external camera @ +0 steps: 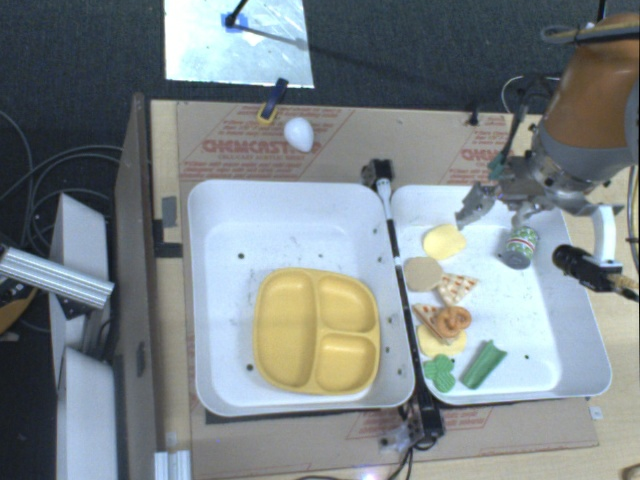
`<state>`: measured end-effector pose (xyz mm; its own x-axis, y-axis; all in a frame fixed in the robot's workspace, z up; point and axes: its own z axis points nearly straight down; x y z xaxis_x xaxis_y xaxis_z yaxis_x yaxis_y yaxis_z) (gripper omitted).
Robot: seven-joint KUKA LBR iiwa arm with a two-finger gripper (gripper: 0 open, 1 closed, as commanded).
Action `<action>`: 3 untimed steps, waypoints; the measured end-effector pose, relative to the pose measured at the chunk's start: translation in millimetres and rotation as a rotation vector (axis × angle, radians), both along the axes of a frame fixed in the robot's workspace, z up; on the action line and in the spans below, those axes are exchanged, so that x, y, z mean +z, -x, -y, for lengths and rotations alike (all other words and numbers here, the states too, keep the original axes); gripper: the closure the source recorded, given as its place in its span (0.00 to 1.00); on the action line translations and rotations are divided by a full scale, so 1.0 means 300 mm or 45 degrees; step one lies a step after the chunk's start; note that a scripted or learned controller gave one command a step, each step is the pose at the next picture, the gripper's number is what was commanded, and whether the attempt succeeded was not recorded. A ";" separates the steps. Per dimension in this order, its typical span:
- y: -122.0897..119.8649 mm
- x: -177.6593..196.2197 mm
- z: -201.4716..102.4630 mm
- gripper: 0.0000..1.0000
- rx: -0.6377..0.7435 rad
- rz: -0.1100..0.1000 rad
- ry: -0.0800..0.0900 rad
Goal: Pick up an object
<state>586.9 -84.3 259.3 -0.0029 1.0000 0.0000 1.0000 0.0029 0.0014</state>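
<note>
Dark carpet-like flooring surrounds the bench point(300, 138), whose top is lined with brown printed cardboard and carries two shallow white bins side by side.

Nearest the camera, in the left white bin point(215, 268), a yellow plastic tray with three compartments point(317, 330) lies flat toward that bin's 5 o'clock corner. The right white bin point(575, 338) holds a cluster of toy foods along its left wall. At its 7 o'clock corner sit a small green leafy piece point(439, 370) and, just beside it, a green stick-shaped piece point(483, 364) lying at a slant. Above them a pale yellow disc point(441, 342) lies partly under a brown pretzel-like piece point(445, 319). Farther back come a tan waffle-patterned wedge point(457, 288), a round beige flat piece point(422, 273) touching the bin divider side, and a yellow rounded piece point(444, 241).

At the bin's 1 o'clock area, a small grey-and-green can point(519, 247) stands roughly upright, well apart from the food cluster. The end effector point(497, 203) hangs above the far part of this bin, just beside the can and the yellow rounded piece. Its metal fingers point(474, 207) appear spread with nothing between them, though the angle makes this hard to judge. The grey arm with its orange band point(600, 88) reaches in from 3 o'clock.

Beyond the bins, a white egg-shaped object point(299, 133) rests on the cardboard, with a small yellow-and-black tool point(272, 102) just behind it and a shiny silver sheet point(238, 26) on the floor.
</note>
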 end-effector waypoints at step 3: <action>-0.059 -0.576 0.126 0.00 0.004 0.016 0.005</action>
